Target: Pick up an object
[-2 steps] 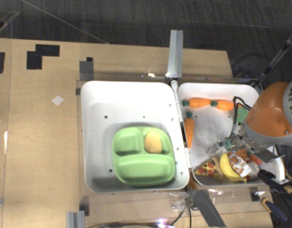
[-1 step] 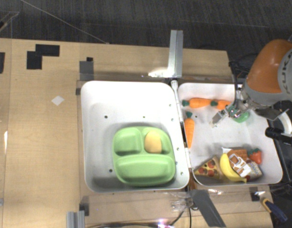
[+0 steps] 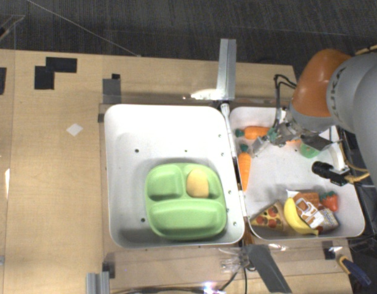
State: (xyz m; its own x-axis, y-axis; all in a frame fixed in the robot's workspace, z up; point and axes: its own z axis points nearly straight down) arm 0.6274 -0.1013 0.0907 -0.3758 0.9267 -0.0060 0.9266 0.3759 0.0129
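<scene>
White plastic, two shallow bins side by side on a pale wooden bench [image 3: 47, 182], a metal post [image 3: 227, 69] rising at the far end of their shared edge. Left bin [image 3: 124, 139]: one green divided tray [image 3: 185, 216] toward its near side, three compartments, with a yellow lemon-like fruit [image 3: 198, 182] resting in the far right compartment. Right bin [image 3: 271, 179]: one orange carrot [image 3: 244, 169] lying along the left wall; a second carrot [image 3: 257, 132] lying crosswise near the far wall; a small green piece [image 3: 308, 151] to the right under the arm; a pizza slice [image 3: 269, 217], a banana [image 3: 294, 218], a small printed snack packet [image 3: 309, 209] and a red item with a green top [image 3: 330, 201] crowded together in the near right corner, the packet lying on the banana. Arm: grey, orange band [image 3: 314, 84], entering from the right and reaching down over the far part of the right bin. Gripper [image 3: 275, 135]: low over the bin floor, just beside the right end of the crosswise carrot; from here I cannot tell whether it is spread or closed, nor whether it touches the carrot. Black cables [image 3: 283, 90] loop beside the wrist.
</scene>
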